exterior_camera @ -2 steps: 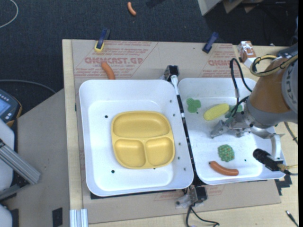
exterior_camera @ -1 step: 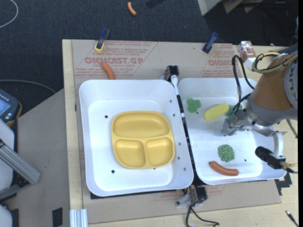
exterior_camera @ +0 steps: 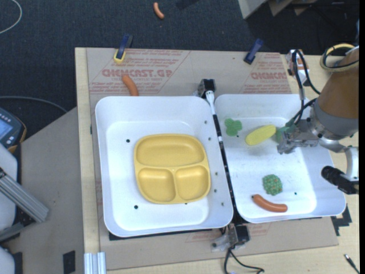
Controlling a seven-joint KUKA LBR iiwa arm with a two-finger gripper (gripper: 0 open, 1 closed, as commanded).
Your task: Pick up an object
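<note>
Two white bins sit side by side. Nearest in the right bin (exterior_camera: 305, 201) lies a sausage (exterior_camera: 270, 203), with a green ball (exterior_camera: 272, 184) just behind it. Farther back, the gripper (exterior_camera: 287, 140) hangs low beside a yellow corn cob (exterior_camera: 260, 135); its grip cannot be made out. A small green piece (exterior_camera: 232, 127) lies near the cob. The left bin (exterior_camera: 114, 153) holds a yellow divided plate (exterior_camera: 171, 168).

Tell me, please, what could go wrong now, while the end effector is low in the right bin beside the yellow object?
1. The end effector sits at the end of the yellow corn-like piece, so it may push the piece instead of gripping it.
2. A push could slide the piece into the small green item nearby.
3. The cable loops by the right bin's rim and might snag.
</note>
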